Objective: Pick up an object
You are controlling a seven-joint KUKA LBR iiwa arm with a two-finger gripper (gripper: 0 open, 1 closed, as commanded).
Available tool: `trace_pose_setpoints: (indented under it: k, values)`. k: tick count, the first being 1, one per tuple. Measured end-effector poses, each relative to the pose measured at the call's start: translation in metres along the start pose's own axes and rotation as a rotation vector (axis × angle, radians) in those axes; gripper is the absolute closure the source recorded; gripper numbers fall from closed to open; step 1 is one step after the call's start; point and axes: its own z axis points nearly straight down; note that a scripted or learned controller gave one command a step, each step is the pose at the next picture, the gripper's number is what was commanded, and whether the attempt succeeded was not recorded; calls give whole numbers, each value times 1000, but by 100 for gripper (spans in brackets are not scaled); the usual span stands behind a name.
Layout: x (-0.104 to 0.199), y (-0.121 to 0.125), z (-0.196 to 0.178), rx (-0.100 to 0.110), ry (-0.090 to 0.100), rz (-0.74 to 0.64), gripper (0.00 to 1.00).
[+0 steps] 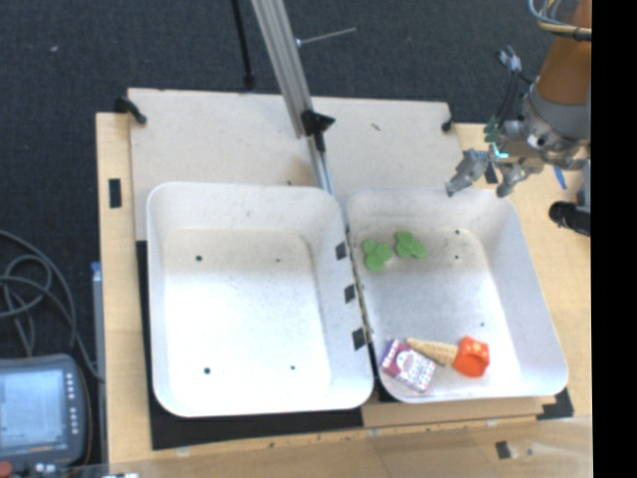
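Nearest the lens, along the lower edge of the right bin (518,229): a small purple-and-white packet (408,364), a tan cone-shaped piece (431,348) just beside it, and an orange-red block (472,357) touching the cone's far end. Farther up the same bin, close to the divider between the bins, two green pieces (391,250) lying side by side, nearly touching. Left bin (164,267) alongside, white and speckled. Up at the top right, the gripper (486,175) hanging over the bench just beyond the right bin's far corner, fingers spread apart with nothing between them. Judged to be the approach step: nothing lifted yet, any of the right bin's items open as a target. Next move probably calls for swinging inward over the bin, settling above one piece, then descending with fingers straddling it; the green pair looks the shorter reach, though picking one without nudging the other needs care, and the clustered trio at the near edge leaves little room for fingertips. Hard to make out: exact nature of the green pieces and the packet's printing, both too small and blurred. Arm (567,58) cut off at the right edge above the orange band.
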Motion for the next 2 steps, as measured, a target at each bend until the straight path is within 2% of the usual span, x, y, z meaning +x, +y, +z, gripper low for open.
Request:
trace_pose_setpoints:
  k: [1,2]
  values:
    - [-1,1,-4,-4,-5,-3,0]
    - [-3,-1,37,-3,-4,0,0]
